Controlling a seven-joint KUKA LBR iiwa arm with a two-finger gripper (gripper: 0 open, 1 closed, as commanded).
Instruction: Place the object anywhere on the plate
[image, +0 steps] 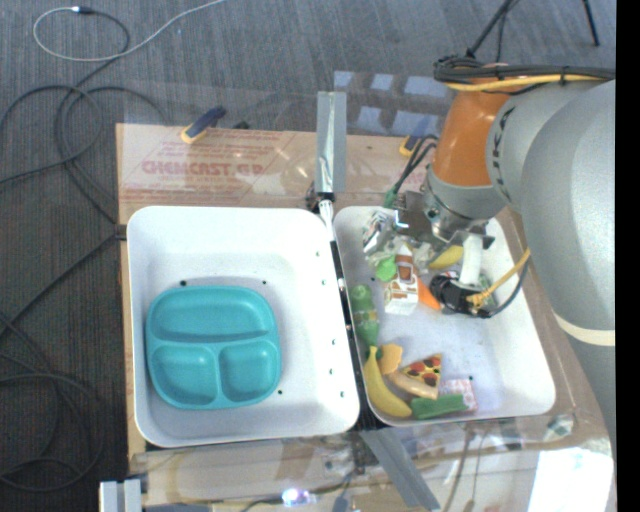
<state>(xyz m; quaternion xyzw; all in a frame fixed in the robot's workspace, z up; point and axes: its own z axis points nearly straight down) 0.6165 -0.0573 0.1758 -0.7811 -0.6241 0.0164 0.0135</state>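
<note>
Fingers (392, 232) low in the right white plastic bin (520, 385), far-left corner, over the toy clutter; open or closed: cannot tell. Nothing visibly held. Bins: 2. One turquoise three-compartment plate (212, 345) lies in the left white bin (160, 232), near-left part. One yellow toy banana (381, 386) at the right bin's near-left corner.

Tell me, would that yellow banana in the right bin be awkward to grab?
Probably somewhat. The banana is curved and looks smooth, so fingers might slip along it. It seems a light toy, and lies against other toys, so a push would likely shift them too.
</note>
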